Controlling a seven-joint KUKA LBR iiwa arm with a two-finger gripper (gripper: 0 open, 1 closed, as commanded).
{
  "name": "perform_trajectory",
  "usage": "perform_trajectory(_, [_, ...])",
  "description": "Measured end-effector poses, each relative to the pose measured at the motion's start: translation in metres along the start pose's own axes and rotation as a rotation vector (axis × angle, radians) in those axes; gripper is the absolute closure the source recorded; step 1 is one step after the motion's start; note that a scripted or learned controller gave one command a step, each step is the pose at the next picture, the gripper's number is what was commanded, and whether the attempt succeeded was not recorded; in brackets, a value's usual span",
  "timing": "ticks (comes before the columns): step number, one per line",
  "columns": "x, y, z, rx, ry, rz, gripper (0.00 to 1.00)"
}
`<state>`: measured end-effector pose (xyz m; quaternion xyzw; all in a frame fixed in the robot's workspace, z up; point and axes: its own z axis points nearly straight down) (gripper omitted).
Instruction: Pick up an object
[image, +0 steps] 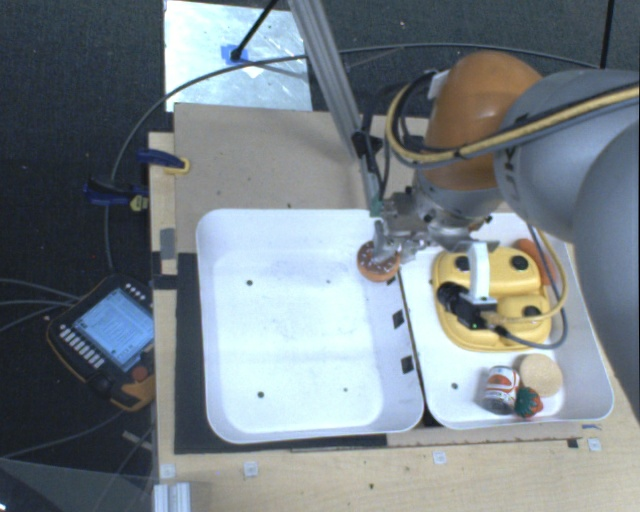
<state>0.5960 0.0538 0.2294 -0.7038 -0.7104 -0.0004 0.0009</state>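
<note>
Down at the near edge of the right bin (590, 405), a small printed can (499, 389) lies on its side beside a flat tan disc (541, 372) and a little red-and-green lump (529, 402). Behind them sits a glossy yellow plastic toy (497, 300), rounded and chunky, with black knobs and a white strap across it. My claw (385, 250) is down over the ridge where the two bins meet, right at a small round brown object (378, 265) on the left bin's (290, 330) far right corner. Whether my fingers are apart or together, I cannot tell; they blur into it. My grey arm, with its orange band (485, 90), crowds over the right bin. Off the worktop (270, 160), a pendant (108, 335) rests on dark floor.
</note>
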Motion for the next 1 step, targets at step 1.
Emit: perform_trajectory(1, [0.0395,-0.024,0.0007,0.001,0.0,0.0,1.0])
